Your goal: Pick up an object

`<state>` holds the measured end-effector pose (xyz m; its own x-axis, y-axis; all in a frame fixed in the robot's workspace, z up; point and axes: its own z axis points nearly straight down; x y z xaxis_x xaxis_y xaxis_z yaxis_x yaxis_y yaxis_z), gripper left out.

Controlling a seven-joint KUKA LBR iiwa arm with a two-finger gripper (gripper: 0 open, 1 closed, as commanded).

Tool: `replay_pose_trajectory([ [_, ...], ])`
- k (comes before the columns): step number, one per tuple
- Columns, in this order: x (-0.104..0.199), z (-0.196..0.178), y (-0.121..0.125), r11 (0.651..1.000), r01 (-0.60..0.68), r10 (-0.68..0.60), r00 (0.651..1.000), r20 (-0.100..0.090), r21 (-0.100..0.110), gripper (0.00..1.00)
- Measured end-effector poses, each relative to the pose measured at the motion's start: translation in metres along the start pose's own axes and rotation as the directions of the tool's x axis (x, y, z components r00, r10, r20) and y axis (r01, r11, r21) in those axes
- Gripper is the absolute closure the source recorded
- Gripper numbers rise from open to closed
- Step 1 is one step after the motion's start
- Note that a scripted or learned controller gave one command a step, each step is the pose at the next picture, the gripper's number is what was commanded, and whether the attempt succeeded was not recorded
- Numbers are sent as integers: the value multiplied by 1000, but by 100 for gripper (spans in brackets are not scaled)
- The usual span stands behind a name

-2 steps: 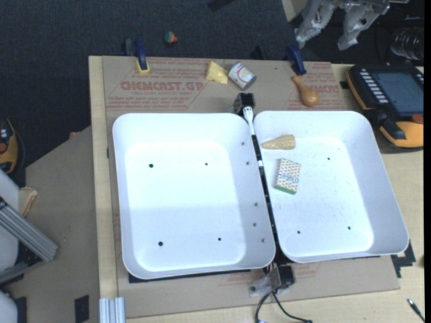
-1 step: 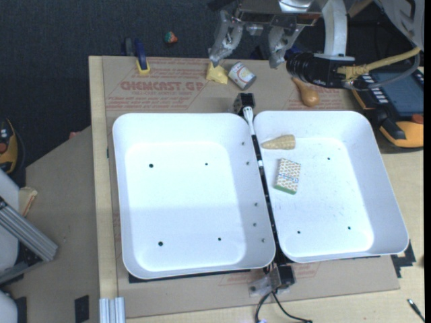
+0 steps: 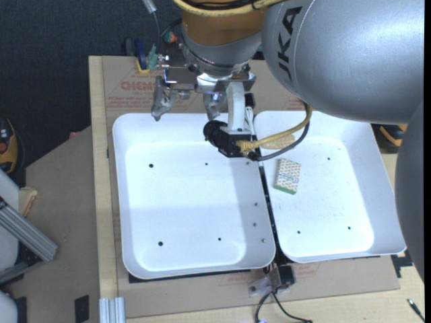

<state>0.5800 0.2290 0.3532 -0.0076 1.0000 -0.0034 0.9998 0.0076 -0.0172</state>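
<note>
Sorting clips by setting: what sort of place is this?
Probably a robotics lab bench set up for grasping trials: a grey arm with exposed cables reaches over two white bins, and one small box lies in the right bin.

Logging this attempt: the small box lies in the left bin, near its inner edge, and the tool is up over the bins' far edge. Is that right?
Not quite. The camera view shows the small box in the right bin, near its inner edge, not the left bin. The tool is indeed over the bins' far edge.
</note>
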Motion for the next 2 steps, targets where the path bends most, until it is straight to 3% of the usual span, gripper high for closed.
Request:
replay_pose_trajectory([
  [1,-4,-22,3,1000,-7,7,1000,-5,-21,100],
  [2,-4,-32,3,1000,-8,7,1000,-6,-23,100],
])
